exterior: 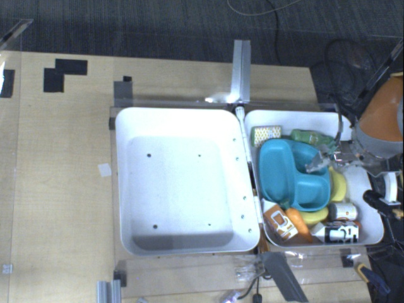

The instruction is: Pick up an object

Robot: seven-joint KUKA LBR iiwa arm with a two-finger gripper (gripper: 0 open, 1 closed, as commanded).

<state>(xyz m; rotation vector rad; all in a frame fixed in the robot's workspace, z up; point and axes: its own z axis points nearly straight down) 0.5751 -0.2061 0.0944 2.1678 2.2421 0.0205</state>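
Note:
The right bin [377, 231] holds a pile of objects. A large blue plastic container [291, 177] fills its middle. Behind the container lie a green bottle [310, 136] and a yellow-green dotted pad [267, 134]. A yellow banana-like piece [339, 187] lies at the container's right. In the front corner are an orange box [279, 223], an orange rounded item [299, 224], a small can [344, 211] and a black-and-white can [341, 233]. My gripper [320, 161] reaches in from the right, low over the blue container's right rim, just below the green bottle.
The left bin [129, 169] sits beside the right one, with a metal post [242, 71] behind the divide. The grey and orange arm [382, 122] occupies the right edge. Black tape marks [63, 73] lie on the wooden bench at far left.

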